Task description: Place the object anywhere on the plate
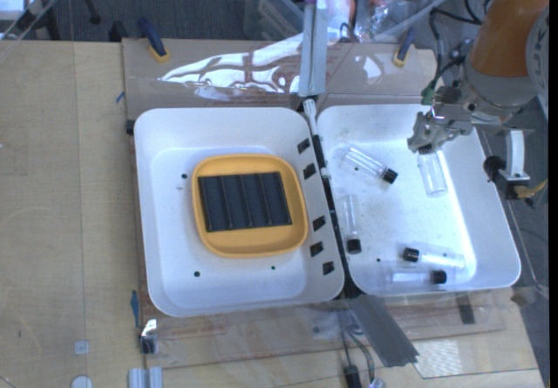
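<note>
1. Plate [250,243] first: the yellow plate with the dark ribbed insert sits in the middle of the left bin [166,203], a little nearer that bin's front edge. That is your target, and any spot on it counts, so aim for the ribbed centre, where a round thing is least likely to roll off.

2. Next, the divider [316,194] between the two bins, with its row of black clips: you must carry the load over it, so lift well above the rim before you travel left.

3. In the right bin [497,268] lie several clear vials with black caps. One [369,164] is near the back left corner, one [350,221] stands lengthwise just beside the divider, and two [429,260] lie close together by the front edge.

4. One more vial [432,175] lies toward the back right of that bin, just under the gripper [429,138]. I judge this to be the one you are going for.

5. The gripper hangs over the top end of that vial. I cannot tell whether its grasp is released or clenched, and nothing shows the vial caught in it, so treat it as lying loose in the bin.

6. To do this step well, centre over the vial's middle, not its end, close across the narrow width, and check it lifts before you head for the plate.
</note>
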`<action>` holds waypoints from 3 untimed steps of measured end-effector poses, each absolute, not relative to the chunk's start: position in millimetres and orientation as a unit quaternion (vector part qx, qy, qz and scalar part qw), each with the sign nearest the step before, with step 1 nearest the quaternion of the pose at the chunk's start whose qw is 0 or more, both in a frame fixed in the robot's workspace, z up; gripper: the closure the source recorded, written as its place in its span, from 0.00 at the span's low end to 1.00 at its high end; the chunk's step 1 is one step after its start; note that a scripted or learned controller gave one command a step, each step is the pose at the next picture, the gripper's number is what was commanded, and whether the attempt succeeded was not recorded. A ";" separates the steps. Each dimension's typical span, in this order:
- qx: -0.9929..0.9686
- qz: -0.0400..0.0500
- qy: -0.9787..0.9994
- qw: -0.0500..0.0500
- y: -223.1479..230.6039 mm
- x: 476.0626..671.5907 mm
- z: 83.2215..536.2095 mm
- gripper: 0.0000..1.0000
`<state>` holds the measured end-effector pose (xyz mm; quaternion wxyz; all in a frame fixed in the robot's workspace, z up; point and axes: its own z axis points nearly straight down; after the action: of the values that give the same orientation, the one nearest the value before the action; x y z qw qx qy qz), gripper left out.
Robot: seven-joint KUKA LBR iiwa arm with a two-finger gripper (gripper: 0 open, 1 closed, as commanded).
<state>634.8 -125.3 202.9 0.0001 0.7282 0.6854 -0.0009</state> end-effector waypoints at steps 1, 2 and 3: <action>0.698 -0.001 0.716 -0.001 -69.1 569.4 183.8 1.00; 0.677 0.000 0.736 0.000 -19.6 629.6 186.2 1.00; 0.619 0.001 0.785 0.001 23.7 627.2 203.1 1.00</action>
<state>627.2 23.7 203.1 0.0013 0.6189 0.7855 0.0009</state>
